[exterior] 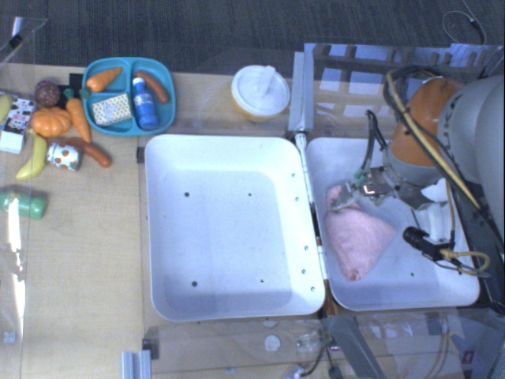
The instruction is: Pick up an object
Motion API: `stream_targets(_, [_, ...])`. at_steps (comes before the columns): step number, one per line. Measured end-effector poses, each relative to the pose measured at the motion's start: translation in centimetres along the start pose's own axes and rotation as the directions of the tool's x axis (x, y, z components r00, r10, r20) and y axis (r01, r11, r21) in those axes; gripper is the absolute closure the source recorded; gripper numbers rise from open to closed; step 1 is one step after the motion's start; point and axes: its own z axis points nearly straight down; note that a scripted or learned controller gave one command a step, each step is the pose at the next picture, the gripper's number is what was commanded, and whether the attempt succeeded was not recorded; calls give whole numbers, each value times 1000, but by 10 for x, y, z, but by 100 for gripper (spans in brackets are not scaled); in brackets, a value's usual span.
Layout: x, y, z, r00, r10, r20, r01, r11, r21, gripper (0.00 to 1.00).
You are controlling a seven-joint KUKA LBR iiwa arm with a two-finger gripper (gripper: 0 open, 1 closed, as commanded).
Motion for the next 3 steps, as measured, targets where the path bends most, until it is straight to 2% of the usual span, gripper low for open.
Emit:
stream_targets(1, [2,34,0,988,-155,1,155,988,-1,0])
stream_targets(2, [-10,17,0,990,-141,0,141,990,-1,0])
stream_targets(3, [7,29,0,986,-167,1,167,986,-2,0])
